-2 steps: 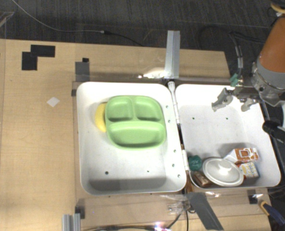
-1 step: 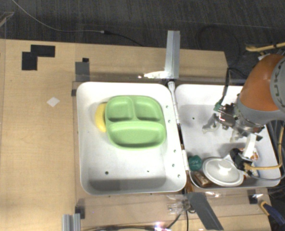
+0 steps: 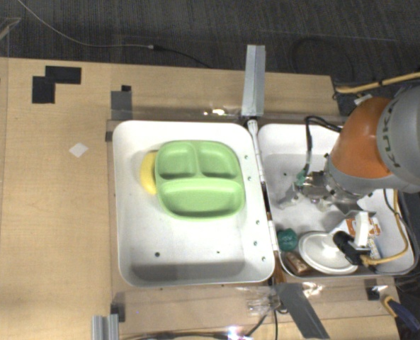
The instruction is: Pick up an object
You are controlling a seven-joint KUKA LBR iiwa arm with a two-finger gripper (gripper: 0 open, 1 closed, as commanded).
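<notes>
Closest to me, at the near end of the right bin (image 3: 284,154), three small things sit close together. There is a brown thing (image 3: 295,263) right in the near left corner. A white bowl (image 3: 323,252) is just beside it on the right. A little teal thing (image 3: 287,240) sits against the left wall, a bit farther back.

Any one of these could be the thing to pick up, and I think the teal one is the best pick. It is small and it is nearest to the gripper (image 3: 303,188).

The gripper hangs over the middle of the right bin, just past the teal thing. From here I cannot tell if it is released or clenched, and I see nothing held in it.

To do this well, I think it should be wide open before it goes down. It should come straight down over the teal thing, away from the wall and the bowl's rim. Then it can squeeze gently and lift slowly. The wall is very close, so it could get in the way.

The big grey and orange arm (image 3: 369,147) comes in from the right.

In the left bin (image 3: 181,253), farther from the gripper, a green plate (image 3: 199,179) lies flat. A yellow thing (image 3: 147,172) peeks out at its left edge. Those look harder to grab.
</notes>
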